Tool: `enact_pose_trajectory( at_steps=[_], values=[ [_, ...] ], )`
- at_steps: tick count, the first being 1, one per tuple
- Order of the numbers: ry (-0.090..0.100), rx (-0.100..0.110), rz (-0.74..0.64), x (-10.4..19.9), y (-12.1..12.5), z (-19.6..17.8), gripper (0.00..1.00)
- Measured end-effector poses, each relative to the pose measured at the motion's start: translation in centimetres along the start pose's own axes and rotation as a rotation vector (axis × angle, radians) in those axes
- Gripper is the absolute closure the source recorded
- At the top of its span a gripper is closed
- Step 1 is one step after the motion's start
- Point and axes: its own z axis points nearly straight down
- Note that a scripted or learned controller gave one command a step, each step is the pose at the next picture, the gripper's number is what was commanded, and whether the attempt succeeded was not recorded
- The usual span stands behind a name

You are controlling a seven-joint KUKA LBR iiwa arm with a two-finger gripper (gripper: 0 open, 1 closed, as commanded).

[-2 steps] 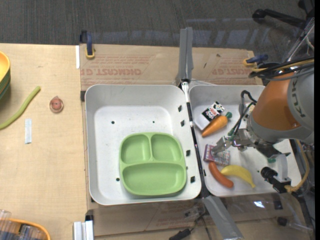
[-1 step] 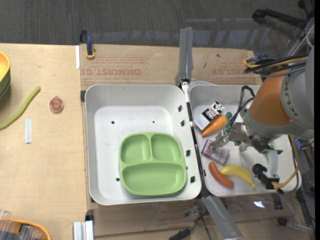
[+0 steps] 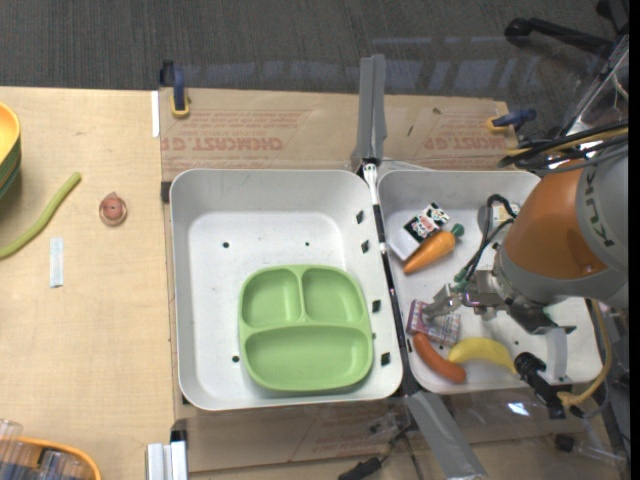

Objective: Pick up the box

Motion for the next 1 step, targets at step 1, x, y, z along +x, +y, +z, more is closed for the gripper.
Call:
enact_pose_trajectory(
  at_steps=[1],
  values=[
    [0.0,0.013,0.052,0.13,2.86,-0.4,0.0]
  ],
)
